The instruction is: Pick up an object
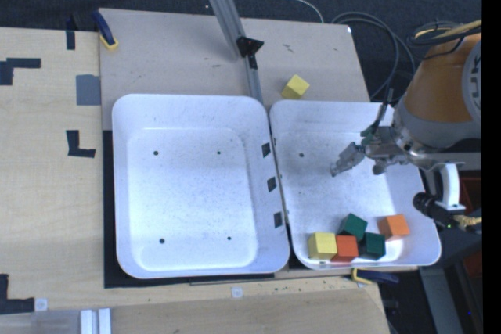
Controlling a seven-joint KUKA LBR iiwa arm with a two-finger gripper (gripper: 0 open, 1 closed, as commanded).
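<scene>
Five small matte cubes are clustered at the near edge of the smooth right bin (313, 129): a yellow cube (321, 245), red cube (345, 247), two green cubes (354, 225) and an orange cube (397, 226). The gripper (344, 162) is held above the bin's middle; its opening cannot be told. Another yellow block (295, 87) lies on the plain bench (172, 51), near its far edge.

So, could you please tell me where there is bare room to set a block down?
The left white bin has bare floor throughout. The right white bin is free along its far half; its near edge is crowded with the small coloured cubes.
</scene>
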